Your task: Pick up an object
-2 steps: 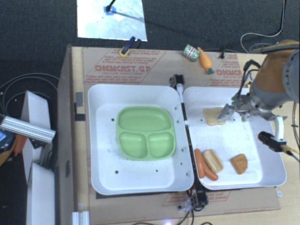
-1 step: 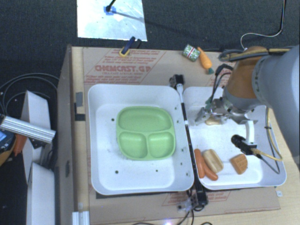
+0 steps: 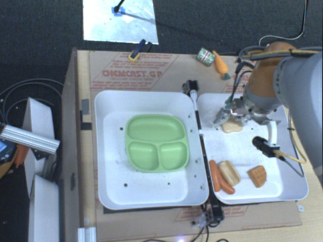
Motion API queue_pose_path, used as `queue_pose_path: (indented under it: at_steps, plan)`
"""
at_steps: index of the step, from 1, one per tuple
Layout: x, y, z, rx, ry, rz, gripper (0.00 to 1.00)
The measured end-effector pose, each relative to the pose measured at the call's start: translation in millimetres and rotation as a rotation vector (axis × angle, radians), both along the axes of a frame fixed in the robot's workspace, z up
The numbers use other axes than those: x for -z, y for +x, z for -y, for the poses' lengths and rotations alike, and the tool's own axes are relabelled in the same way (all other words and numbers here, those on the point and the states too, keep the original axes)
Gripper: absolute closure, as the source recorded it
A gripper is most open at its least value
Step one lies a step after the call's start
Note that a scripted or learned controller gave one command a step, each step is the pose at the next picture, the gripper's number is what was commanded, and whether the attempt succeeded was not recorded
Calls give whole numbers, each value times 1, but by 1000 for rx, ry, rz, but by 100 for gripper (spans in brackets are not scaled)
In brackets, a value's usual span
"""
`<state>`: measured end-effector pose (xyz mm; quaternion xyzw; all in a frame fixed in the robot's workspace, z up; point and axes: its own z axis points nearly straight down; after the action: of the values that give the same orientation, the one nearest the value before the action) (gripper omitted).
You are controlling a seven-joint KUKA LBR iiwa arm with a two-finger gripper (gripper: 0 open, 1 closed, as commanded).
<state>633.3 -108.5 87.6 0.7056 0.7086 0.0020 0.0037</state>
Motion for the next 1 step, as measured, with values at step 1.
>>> queue_pose_path:
  at_steps: [1]
  plan:
    - [0,6,12,2,1,-1,0]
